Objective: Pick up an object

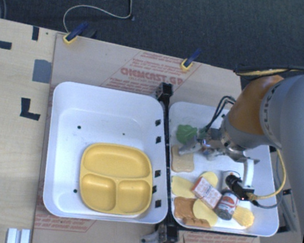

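The gripper (pixel 201 146) sits low in the right bin (pixel 271 224), just right of a green piece (pixel 186 133) and above a tan slice (pixel 182 162). Whether it is open or closed cannot be told (too small). Nothing looks lifted; the pick appears undone.

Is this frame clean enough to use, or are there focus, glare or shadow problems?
Camera view: lighting is even and soft, shadows faint. The yellow tray and left bin are fairly sharp, with no harsh glare. The arm close to the lens looks soft and bulky; the pincer and small items in the right bin are hard to make out.
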### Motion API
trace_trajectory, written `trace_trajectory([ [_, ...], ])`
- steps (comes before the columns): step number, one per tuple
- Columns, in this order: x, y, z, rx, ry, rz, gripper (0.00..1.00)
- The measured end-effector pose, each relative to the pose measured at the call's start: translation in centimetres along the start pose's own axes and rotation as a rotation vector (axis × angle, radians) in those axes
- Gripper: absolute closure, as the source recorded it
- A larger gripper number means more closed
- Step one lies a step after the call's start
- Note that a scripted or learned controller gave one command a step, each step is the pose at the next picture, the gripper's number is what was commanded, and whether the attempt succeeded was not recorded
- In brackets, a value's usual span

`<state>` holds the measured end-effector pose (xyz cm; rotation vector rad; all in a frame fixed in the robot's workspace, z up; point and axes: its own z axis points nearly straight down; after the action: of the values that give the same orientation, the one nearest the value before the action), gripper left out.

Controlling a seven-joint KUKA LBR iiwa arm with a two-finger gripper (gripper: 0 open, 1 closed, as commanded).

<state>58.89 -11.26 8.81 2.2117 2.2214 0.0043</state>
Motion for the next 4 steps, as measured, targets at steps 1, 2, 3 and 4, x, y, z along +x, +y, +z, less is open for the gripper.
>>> trace_trajectory([
  [1,0.9,4.3,0.0,0.001,0.001,0.003,0.00],
  [2,1.5,7.7,0.4,0.025,0.004,0.006,0.00],
  [3,1.7,6.9,0.3,0.006,0.000,0.005,0.00],
  [4,1.2,7.7,0.4,0.026,0.010,0.005,0.00],
])
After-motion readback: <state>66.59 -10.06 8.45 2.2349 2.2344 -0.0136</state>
